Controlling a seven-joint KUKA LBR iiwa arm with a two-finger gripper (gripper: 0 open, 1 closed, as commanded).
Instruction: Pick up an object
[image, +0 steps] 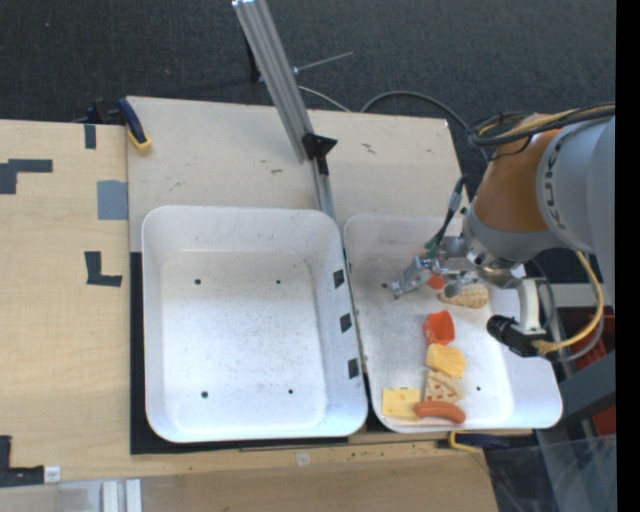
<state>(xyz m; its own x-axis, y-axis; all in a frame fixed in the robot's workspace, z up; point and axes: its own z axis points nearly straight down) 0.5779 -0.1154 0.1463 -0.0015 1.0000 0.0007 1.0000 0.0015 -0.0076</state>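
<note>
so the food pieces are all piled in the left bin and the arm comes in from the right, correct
Not quite: the food lies in the right bin, along its near side, as the camera view shows. The left bin is not where it sits. The arm does come in from the right.
</note>
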